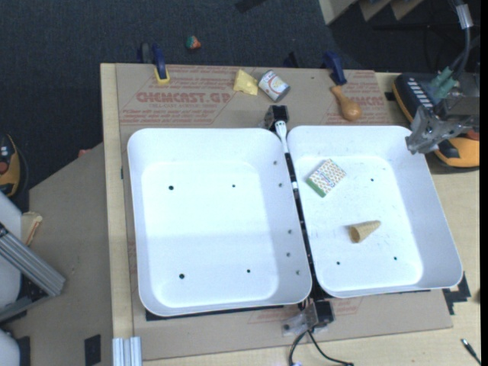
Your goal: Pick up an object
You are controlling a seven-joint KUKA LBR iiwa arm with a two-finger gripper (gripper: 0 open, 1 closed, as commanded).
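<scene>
Claw (424, 137) sits off the right bin's (427, 204) top right corner; can't tell its state. Bench (114, 204) stands on dark carpet (76, 21).

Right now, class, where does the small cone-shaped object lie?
The cone lies in the right-hand bin of the camera view, toward its lower middle, below and slightly right of the patterned block, apart from it.
</scene>
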